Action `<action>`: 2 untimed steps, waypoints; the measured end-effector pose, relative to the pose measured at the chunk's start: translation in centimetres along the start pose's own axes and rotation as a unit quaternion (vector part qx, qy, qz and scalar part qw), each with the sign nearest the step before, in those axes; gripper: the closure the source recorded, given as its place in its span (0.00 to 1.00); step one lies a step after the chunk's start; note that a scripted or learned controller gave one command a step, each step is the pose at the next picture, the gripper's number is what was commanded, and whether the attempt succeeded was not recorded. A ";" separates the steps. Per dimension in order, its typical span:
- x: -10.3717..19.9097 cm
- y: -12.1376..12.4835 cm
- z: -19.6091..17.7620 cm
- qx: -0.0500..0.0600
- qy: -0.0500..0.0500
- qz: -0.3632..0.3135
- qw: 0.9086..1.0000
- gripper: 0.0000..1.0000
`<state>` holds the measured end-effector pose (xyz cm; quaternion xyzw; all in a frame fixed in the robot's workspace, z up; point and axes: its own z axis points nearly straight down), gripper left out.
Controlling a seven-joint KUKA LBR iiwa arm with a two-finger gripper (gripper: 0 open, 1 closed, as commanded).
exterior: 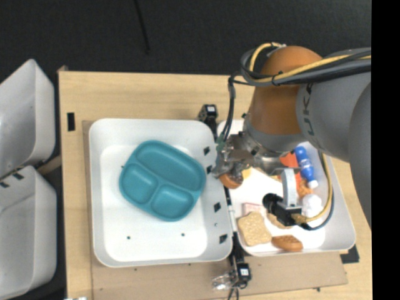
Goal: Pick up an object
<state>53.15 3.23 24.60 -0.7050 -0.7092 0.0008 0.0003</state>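
Observation:
My gripper (226, 166) hangs low over the left edge of the right bin (342, 230), next to the wall between the two bins. A small brown-orange rounded object (233, 180) shows just under the gripper, and whether it is gripped is hidden. In the right bin a slice of toast (254, 229) lies near the front, with an orange-brown piece (287, 242) beside it. A blue-and-white bottle (305, 163) and an orange item (290, 160) lie further back, partly under the arm.
The left bin (106, 230) holds a teal divided plate (161, 179) in its middle. A small pink-white item (252, 206) lies beside the toast. The arm's wrist covers much of the right bin's back half.

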 end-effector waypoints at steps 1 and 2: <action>-0.5 1.0 -0.1 0.000 0.000 0.001 1.000 1.00; -1.5 0.7 0.3 0.001 -0.001 0.003 1.000 1.00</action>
